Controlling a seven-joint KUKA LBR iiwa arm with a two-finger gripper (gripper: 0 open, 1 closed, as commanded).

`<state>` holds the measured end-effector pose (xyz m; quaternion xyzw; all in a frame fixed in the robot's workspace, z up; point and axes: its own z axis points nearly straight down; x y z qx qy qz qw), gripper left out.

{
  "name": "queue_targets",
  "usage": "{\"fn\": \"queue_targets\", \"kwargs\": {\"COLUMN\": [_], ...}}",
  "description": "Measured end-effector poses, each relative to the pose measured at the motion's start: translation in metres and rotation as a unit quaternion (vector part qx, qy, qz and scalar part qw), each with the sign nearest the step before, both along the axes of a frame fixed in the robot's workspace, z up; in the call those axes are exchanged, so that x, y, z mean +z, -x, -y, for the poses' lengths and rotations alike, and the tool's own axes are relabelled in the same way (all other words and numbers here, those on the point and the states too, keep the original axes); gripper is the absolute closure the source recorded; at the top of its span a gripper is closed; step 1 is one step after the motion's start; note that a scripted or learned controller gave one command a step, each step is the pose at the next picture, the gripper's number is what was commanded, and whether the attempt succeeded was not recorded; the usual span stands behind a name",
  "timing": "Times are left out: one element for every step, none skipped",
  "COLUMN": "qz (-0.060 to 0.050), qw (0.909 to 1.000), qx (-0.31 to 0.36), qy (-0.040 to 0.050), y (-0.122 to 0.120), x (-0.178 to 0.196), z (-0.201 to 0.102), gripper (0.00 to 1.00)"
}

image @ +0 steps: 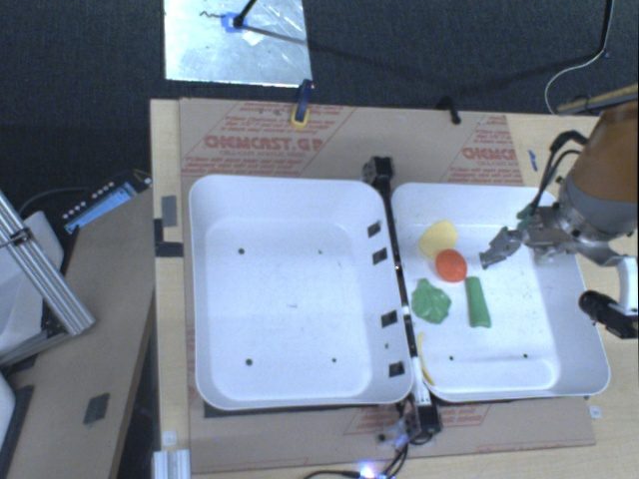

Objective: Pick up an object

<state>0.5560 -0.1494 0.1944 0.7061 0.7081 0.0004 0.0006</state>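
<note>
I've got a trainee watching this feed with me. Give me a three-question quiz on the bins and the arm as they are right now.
1. True or false: every item lies in the right bin.
2. Which item lies nearest the end effector? A) green leafy piece B) orange ball C) green stick
3. What colour is the item touching the orange ball on the side toward the left bin?

Key: 1 true; 2 B; 3 yellow.
</note>
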Motion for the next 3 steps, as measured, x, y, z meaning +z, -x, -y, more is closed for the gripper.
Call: {"fn": "queue_targets", "kwargs": {"qz": [-0.004,0.003,0.002], "qw": [1.0000,1.0000,1.0000], "qx": [-0.003,0.003,0.001], "qy": [-0.0013,0.0001,0.0007], "y": [0.056,-0.014,-0.054], "x": [-0.115,-0.109,-0.109], "z": [0.006,-0.022,-0.010], "gripper": [0.00,0.00,0.00]}}
